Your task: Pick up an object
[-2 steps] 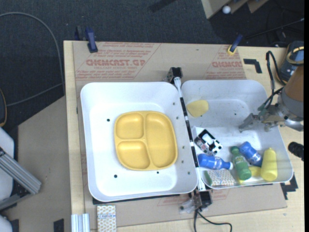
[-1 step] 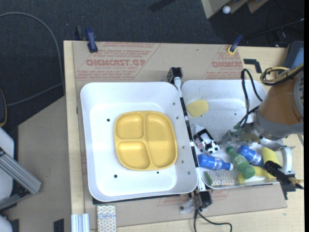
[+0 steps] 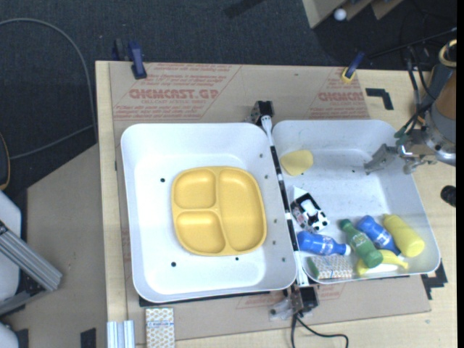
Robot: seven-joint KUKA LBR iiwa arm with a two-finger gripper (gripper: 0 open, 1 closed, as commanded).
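The arm reaches in from the right, and its gripper hangs over the back right part of the right bin, with nothing visibly between the fingers; I cannot tell whether they stand apart or together. No object is chosen or taken yet, so this looks like the approach step. The candidates lie near the front of that bin: a blue bottle, a green bottle, a second blue bottle and a yellow bottle, packed close, with a small black-and-white toy nearby and a pale yellow piece alone near the back left. The left bin holds a yellow divided plate. Next, I judge, it must travel over one item and descend; the lone yellow piece looks the least crowded.
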